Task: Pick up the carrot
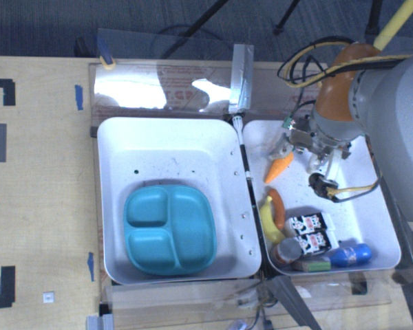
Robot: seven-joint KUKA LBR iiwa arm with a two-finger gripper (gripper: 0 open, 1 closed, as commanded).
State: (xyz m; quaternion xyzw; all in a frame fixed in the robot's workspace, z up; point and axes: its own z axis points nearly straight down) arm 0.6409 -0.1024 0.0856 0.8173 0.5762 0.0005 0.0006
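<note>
Wooden bench [41, 205], two white bins [165, 143] — carrot [279, 168] in right one

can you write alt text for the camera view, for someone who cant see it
A grey robot arm with an orange band reaches from the right into the right white bin, its gripper right beside an orange carrot. Lower in that bin lie a banana, a blue bottle and small packages. The left white bin holds a teal divided plate.
</note>
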